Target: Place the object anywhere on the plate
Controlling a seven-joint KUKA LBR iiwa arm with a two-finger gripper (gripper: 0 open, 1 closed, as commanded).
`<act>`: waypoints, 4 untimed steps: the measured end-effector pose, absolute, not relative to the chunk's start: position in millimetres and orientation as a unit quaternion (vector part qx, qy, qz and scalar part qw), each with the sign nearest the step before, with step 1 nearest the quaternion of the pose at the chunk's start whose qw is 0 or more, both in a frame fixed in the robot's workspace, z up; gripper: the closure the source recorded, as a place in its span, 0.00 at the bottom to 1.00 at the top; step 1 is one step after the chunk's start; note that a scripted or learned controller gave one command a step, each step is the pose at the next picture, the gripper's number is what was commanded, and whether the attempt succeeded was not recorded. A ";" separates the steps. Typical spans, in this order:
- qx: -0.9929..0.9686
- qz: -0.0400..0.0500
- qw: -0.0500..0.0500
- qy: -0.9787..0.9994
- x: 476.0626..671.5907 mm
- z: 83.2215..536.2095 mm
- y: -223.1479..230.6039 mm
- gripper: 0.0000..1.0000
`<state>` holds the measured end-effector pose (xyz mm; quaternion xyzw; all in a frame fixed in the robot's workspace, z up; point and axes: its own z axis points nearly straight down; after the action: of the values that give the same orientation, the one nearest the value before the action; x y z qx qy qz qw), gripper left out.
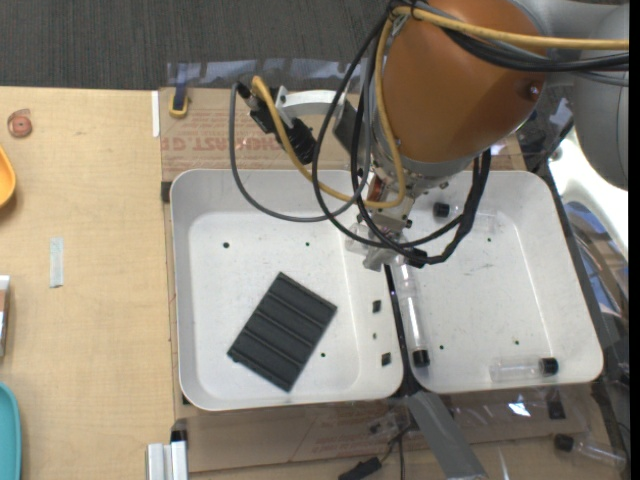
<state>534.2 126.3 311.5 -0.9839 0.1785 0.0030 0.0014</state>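
A black ribbed rectangular plate (283,329) lies flat and turned at an angle in the left bin (200,268). A clear tube with a black cap (409,313) lies along the divider between the two bins, its cap toward the front. A second clear tube with a black cap (522,369) rests near the front edge of the right bin (560,268). My gripper (383,252) hangs under the orange wrist band over the divider's far end, just above the first tube's upper end and mostly hidden by the wrist and cables.
Black and yellow cables (290,138) loop from the wrist over the back of the left bin. Small black specks dot both bin floors. The wooden bench (80,268) extends left, with an orange item (5,183) and a teal item (8,438) at its edge.
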 end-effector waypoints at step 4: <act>-0.967 0.001 0.003 0.253 660.2 425.6 179.5 1.00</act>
<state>660.2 179.5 425.6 -0.9674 0.2534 0.0015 0.0025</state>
